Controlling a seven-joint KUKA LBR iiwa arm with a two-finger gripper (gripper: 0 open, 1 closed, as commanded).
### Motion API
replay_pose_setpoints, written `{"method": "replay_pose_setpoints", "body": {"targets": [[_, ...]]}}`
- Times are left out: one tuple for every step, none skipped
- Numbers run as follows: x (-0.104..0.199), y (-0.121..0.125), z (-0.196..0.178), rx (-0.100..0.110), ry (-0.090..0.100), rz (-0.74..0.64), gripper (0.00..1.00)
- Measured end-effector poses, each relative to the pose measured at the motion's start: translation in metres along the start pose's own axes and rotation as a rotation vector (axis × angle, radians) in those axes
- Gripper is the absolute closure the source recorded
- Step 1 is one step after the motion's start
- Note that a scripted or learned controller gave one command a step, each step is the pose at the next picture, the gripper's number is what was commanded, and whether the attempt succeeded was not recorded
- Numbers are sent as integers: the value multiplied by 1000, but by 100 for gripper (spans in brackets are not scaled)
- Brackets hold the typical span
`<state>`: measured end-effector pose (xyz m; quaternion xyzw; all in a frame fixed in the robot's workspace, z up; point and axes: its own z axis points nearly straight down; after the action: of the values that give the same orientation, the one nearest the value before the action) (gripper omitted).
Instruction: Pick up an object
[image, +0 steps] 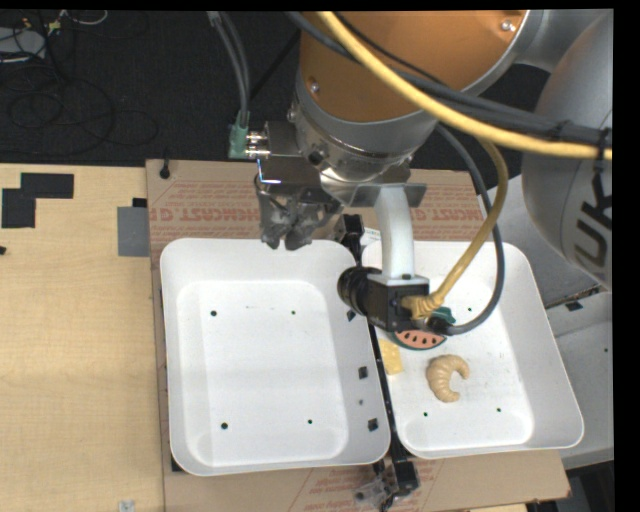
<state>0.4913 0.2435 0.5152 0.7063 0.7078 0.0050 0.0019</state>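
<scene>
Orange band (400, 50) up top, closest to the lens, huge and cropped by the upper edge. Below it, grey wrist housing.

Down to the business end: gripper (288, 232), dark grey, hanging over the far rim of the left bin (180, 350), near that bin's far right corner. Wide or narrow? Cannot tell from this slant. Nothing seen held. Well apart from all 3 things in the other bin.

Outward from there: green connector (238, 140) on the wrist's left side, with black cables running up out of view. White post (397, 240) dropping from the wrist toward the seam between the 2 bins, ending at a black unit (365, 292). Yellow cable (475, 255) looping from that unit, out over the right bin (540, 400) and back up to the arm.

Now the goods, all in the right bin, left half. Croissant (447, 378), pale tan, curled, lying flat on the floor. Red slice (420, 340) just beyond it, partly tucked under the black unit and the cable end. Yellow piece (392, 362) hard against the bin's left wall, beside the slice. Croissant close to the slice, touching or not: cannot tell.

Under both bins, brown cardboard (210, 200) with red print. Left of that, pale wooden bench (70, 350) with dark patches.
</scene>
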Motion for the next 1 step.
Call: {"method": "replay_pose_setpoints", "body": {"targets": [[-1, -20, 180, 30, -15, 1, 100]]}}
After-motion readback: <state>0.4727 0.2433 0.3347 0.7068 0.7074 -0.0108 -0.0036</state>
